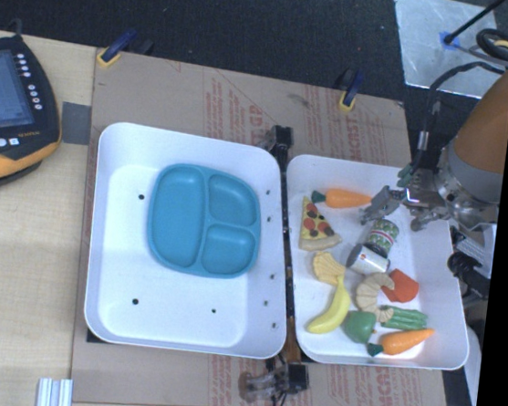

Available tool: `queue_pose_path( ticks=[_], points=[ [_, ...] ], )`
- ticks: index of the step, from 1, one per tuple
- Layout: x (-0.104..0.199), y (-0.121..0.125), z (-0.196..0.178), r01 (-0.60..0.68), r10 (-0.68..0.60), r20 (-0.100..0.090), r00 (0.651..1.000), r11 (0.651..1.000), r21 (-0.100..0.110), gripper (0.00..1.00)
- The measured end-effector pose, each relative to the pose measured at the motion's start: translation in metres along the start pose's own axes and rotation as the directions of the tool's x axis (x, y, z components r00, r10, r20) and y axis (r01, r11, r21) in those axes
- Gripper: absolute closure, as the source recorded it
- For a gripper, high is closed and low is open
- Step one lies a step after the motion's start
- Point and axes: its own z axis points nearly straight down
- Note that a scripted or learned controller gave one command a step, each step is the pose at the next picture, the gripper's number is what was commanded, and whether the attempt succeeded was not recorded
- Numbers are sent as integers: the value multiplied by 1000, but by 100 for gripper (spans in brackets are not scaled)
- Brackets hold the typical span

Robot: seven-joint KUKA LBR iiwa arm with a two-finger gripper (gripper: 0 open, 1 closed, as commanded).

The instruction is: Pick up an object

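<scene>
White right bin (456, 351) holds a can (376, 245) just below the hand (403, 207).

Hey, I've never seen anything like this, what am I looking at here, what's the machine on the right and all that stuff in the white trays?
This is one picture, taken by a fixed camera above a bench, looking down at a slant. On the right, a grey robot arm with an orange band reaches in. Its pincer hangs over the right bin, just above a small can that lies there. I cannot tell whether the pincer is open or shut, and nothing visibly sits in it.

The right bin holds toy food: a pizza slice, a banana, two carrots and a few more pieces. The left bin holds a blue divided plate. At the far left of the bench lies the arm's handheld control pad.
</scene>
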Motion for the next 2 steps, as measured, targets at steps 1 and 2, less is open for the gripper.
queue_pose_path(
  ticks=[1,2],
  points=[
    [-47,-12,110,-1,1,0,1000,1000,-4,0],
    [-48,-12,99,4,-4,3,1000,1000,-4,100]
  ],
)
